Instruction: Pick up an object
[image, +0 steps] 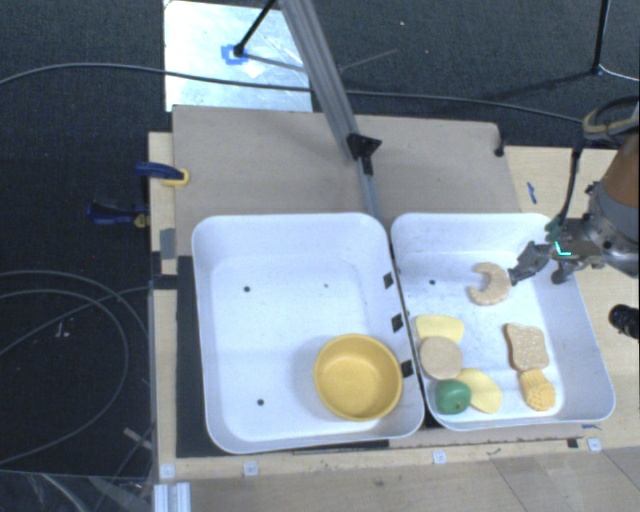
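My gripper (542, 264) hangs over the right bin's (440, 240) far right part, its dark fingers spread apart with nothing between them. Just left of it lies a tan crescent-shaped piece (489, 283). Nearer the front of that bin lie a pale yellow slab (440, 327), a round beige disc (440, 357), a green ball (453, 397), a yellow wedge (483, 390), a slice of toast (526, 346) and a small orange waffle piece (538, 390). A yellow bowl (358, 375) sits in the left bin's (260, 270) front right corner.
A grey metal pole (330, 80) slants down from the top to the gap between the bins. A blue and yellow clamp (160, 174) grips the bench's left edge. Cables run across the dark floor at left.
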